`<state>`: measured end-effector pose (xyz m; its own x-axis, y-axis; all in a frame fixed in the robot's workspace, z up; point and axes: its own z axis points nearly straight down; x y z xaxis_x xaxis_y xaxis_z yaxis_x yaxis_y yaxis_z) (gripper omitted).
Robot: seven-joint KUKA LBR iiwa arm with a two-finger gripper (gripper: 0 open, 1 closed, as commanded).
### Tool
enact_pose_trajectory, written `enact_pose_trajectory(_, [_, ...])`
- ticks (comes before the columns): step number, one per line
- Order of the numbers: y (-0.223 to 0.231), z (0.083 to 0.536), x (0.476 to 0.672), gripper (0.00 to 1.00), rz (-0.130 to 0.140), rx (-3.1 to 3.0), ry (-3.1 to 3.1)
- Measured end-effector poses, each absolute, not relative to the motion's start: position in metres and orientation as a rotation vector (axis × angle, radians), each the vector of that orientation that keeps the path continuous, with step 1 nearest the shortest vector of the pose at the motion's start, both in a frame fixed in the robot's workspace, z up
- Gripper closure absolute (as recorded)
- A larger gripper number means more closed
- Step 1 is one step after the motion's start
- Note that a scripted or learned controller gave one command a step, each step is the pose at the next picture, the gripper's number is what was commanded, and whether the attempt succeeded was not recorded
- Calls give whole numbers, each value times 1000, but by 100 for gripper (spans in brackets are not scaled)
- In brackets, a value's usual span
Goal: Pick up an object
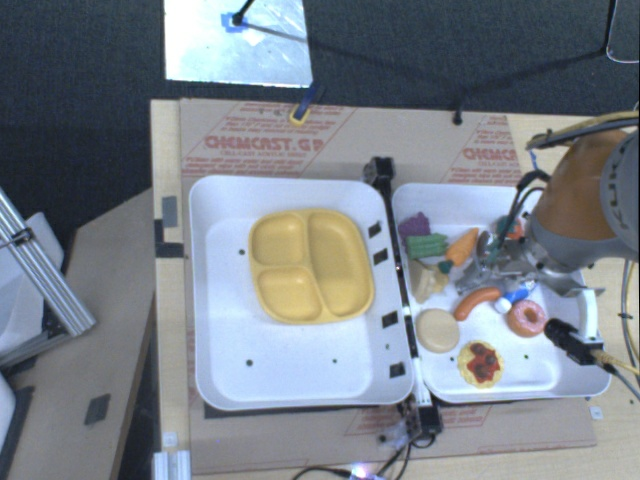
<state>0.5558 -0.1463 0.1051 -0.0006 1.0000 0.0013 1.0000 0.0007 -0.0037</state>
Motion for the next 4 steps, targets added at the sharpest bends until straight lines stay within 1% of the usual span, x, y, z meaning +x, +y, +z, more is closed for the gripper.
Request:
enact_pose_trajectory(1, [-146,83,556,0,0,-2219,-2221])
enact_pose_trajectory(2, [-146,95,557,100,-3,-2222,-2223])
enact_pose_trajectory(3, [-141,140,560,100,-5,-2220,-2229])
enact_pose_trajectory(4, [-142,204,566,100,-7,-2221,-2232])
